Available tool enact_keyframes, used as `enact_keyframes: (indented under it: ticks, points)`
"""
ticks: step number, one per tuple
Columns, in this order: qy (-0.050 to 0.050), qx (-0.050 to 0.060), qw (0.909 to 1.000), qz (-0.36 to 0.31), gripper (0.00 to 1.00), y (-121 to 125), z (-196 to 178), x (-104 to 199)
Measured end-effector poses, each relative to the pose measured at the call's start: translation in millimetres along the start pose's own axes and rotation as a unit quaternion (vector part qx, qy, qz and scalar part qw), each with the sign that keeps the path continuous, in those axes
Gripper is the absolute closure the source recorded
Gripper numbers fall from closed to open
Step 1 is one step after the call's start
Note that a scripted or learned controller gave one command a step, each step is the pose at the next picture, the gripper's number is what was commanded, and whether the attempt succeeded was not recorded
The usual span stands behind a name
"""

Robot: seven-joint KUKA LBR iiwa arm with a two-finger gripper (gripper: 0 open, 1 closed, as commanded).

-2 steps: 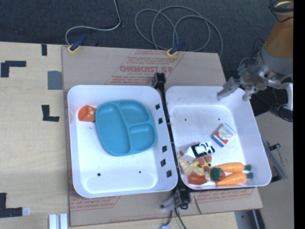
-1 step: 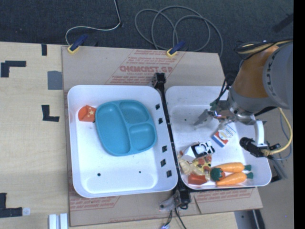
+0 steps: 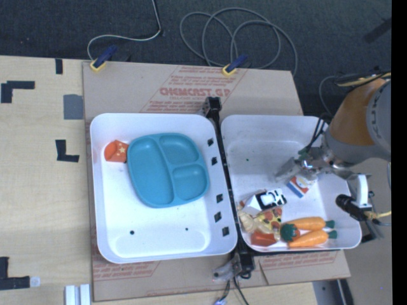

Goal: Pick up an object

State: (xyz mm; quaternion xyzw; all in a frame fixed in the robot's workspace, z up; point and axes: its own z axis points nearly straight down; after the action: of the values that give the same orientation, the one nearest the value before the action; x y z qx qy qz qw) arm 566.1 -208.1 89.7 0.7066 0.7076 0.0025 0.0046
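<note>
My gripper [image 3: 297,168] hangs low over the middle of the right bin [image 3: 254,138], with the arm reaching in from the right. Just below it lies a small white, red and blue item [image 3: 297,186]. Whether the two touch is unclear. A black and white object [image 3: 270,199] lies a little further left. Two orange carrots [image 3: 310,229] with green tops rest along the bin's front edge. Beside them are a red piece [image 3: 262,238] and several small pale toys [image 3: 251,220].
The left bin [image 3: 114,234] holds a blue divided plate [image 3: 168,169] and a small red item [image 3: 116,151] at the plate's left. A black divider [image 3: 219,170] runs between the bins. Cables [image 3: 235,37] loop on the dark floor behind the bench.
</note>
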Motion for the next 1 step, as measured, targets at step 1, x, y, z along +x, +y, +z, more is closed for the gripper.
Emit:
enact_keyframes:
  ticks: [1]
  points:
    - [-0.001, -0.004, 1.0000, -0.001, 0.00, 20.8, -1.4, 93.4]
